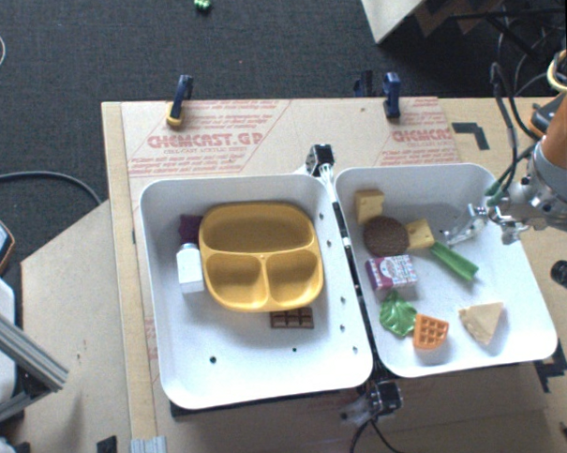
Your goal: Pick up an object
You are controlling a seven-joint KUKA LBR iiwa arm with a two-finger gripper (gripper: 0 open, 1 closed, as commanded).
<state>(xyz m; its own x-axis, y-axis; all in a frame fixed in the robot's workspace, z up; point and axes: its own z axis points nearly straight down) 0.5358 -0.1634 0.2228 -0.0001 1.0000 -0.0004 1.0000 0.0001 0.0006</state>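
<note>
My gripper hangs open over the upper right part of the right bin, with nothing between its fingers. It is just above and right of the far end of a green stick. West of it lie a small yellow piece, a round brown cookie and a yellow cheese block. Lower in the bin are a pink box, a green leafy piece, an orange waffle and a tan bread wedge.
The left bin holds a yellow divided plate, a white bottle, a dark purple item and a chocolate bar. Clamps sit at the board's far edge. Cables run at the right.
</note>
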